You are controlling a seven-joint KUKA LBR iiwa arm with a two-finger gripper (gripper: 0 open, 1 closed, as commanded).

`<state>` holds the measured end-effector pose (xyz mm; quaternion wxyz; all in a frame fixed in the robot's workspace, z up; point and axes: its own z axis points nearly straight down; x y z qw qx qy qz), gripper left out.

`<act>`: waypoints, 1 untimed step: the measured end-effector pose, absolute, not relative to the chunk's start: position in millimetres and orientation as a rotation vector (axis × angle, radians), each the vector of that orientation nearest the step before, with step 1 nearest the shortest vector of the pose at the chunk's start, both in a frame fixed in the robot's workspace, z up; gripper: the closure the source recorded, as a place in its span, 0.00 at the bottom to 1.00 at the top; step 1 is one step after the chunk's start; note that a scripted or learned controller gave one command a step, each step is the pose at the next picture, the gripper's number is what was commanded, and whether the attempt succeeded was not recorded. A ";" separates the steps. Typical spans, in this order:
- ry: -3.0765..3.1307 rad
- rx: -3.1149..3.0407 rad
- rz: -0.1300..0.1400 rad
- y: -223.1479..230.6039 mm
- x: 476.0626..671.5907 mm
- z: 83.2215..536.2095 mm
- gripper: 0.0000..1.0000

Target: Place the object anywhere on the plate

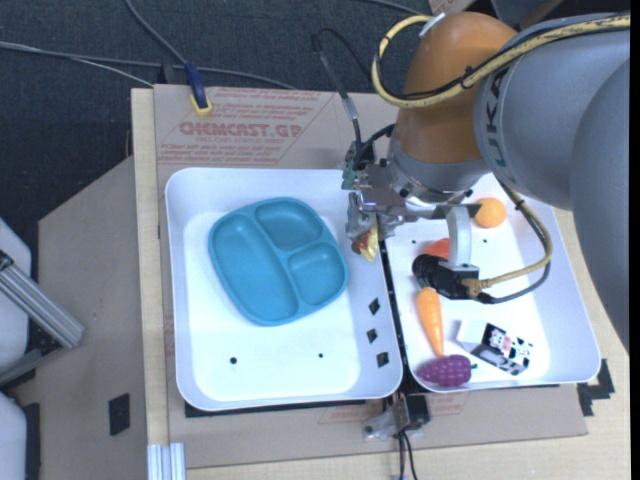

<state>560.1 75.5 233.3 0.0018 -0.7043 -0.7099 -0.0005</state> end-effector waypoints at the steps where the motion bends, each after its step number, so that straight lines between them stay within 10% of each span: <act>1: -2.227 -2.210 0.001 135.0 553.5 227.5 1.00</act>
